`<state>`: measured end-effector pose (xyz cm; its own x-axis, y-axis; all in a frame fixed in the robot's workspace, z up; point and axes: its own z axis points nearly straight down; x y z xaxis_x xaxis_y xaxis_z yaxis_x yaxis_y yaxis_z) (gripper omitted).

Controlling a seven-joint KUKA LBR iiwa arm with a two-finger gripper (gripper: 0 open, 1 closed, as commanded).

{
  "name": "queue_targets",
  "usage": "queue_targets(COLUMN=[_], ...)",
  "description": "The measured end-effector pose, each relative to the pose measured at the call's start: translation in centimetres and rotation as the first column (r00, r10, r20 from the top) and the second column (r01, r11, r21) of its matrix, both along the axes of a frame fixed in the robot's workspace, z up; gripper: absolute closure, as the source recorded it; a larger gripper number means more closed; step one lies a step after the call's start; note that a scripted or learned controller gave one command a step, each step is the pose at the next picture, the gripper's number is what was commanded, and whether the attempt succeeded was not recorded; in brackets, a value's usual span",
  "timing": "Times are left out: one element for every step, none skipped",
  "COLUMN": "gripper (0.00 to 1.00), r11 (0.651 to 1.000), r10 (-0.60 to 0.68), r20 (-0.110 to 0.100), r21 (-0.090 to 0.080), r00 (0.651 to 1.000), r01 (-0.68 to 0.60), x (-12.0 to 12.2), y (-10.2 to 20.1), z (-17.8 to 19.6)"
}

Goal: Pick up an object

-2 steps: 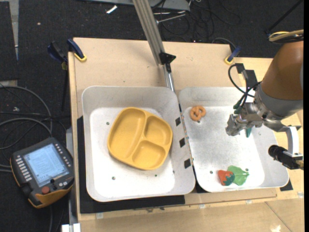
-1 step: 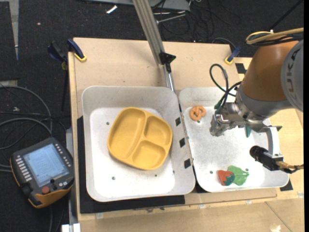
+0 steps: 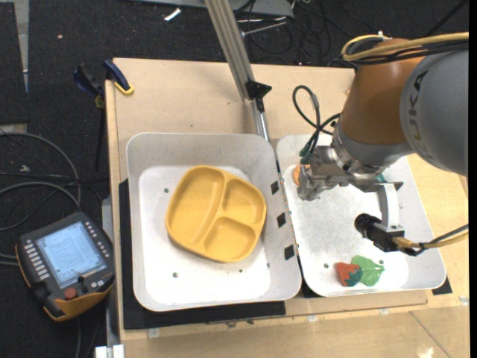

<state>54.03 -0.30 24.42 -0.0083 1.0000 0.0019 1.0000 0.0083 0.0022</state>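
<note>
Objects in right bin (image 3: pixel 417 271): small red piece (image 3: pixel 346 273) touching a green piece (image 3: pixel 368 270), both lying near the bin's front edge, toward its right half. Small orange thing (image 3: pixel 297 174) at the bin's left side, toward the back, partly hidden behind the gripper (image 3: pixel 309 186); its shape cannot be told. Gripper low over the bin's left rear area, just beside the orange thing; whether it is open or closed cannot be told from this angle, and nothing can be seen held in it. Red and green pieces lie well apart from it. Arm (image 3: pixel 406 103), grey with orange band, comes in from the right above the bin's back half. Left bin (image 3: pixel 149 274) holds a yellow divided plate (image 3: pixel 216 213), three compartments, resting near its middle. Teach pendant (image 3: pixel 65 263) on the floor left of the bench.
</note>
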Motion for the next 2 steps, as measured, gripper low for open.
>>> queue_targets(gripper=[1.0, 1.0], r11=[1.0, 1.0], r10=[-0.001, -0.001], r20=[-0.002, -0.002], r21=[-0.001, -0.001], r00=[1.0, 1.0], r01=[0.001, 0.001], x=[0.6, 1.9], y=[4.3, 9.1], z=[-0.3, -1.4])
